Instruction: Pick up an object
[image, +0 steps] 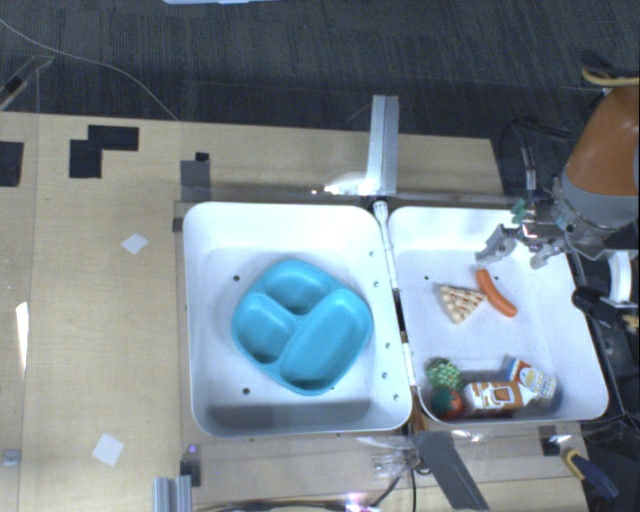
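Looking down from above: pincer spread wide, holding nothing, over the far part of the right bin. Just on its near side, lying slanted, the orange toy sausage, with a waffle wedge close on the left.

Best to drop straight down, put one finger on each long side, and keep off the wedge.

Hard to tell sausage from carrot. In the near corner, a jumble: broccoli, juice carton, something red half hidden. Cut off at the right: most of the arm.
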